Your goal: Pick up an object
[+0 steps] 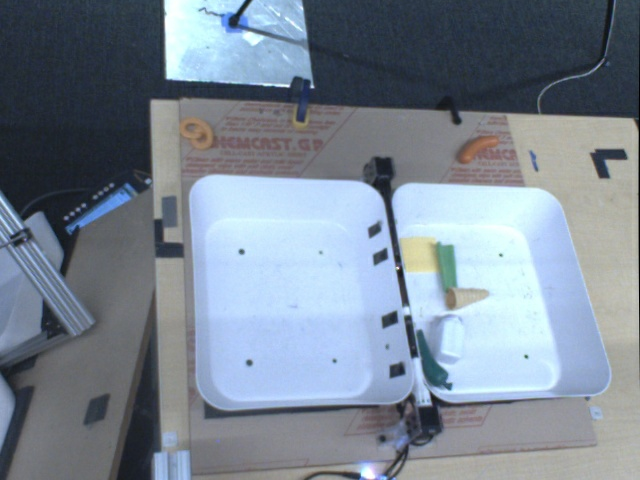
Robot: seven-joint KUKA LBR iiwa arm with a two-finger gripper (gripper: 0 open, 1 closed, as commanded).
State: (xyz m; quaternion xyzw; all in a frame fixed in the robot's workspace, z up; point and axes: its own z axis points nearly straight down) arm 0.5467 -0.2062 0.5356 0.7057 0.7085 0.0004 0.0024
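Two shallow white bins sit side by side on a brown bench (300, 133), seen from above at a slant. The left bin (290, 293) shows bare white floor with a few dark dots; the right bin (560, 268) holds a small cluster of objects along its left side, near the seam between the bins. A yellow flat piece (418, 255) lies just beside a green strip (446, 265), the two touching or nearly so. Below them rests a small tan cone (466, 296), its tip pointing right. Farther toward the front, a white object (450, 337), hard to make out against the bin floor, lies beside a dark green piece (432, 363) at the bin's front left corner. On the bench behind the bins lie an orange ring (197, 132) at left and an orange sausage-shaped item (478, 148) at right. The gripper's state cannot be told from this view.
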